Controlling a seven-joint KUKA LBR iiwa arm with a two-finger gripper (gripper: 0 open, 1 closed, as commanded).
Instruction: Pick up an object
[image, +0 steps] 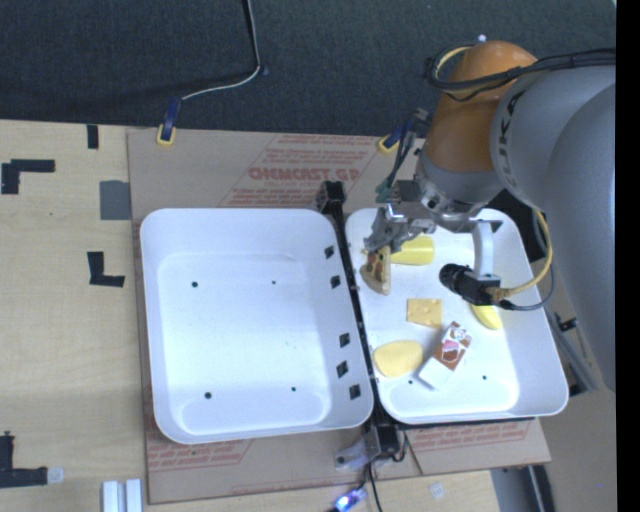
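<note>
End effector sits low in right bin, upper-left corner. Brown object directly under its tip, touching. Can't tell grip state.

Glossy white plastic bins

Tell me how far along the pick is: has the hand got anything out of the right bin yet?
Done: the arm has reached over the right white bin. In hand: the hand sits low by a small brown object near the bin's left wall; whether it is gripped is unclear. Left: a confirmed grasp and lift. The pale yellow block, holed cheese wedge, yellow oval piece and red-and-white carton lie in the bin.
</note>
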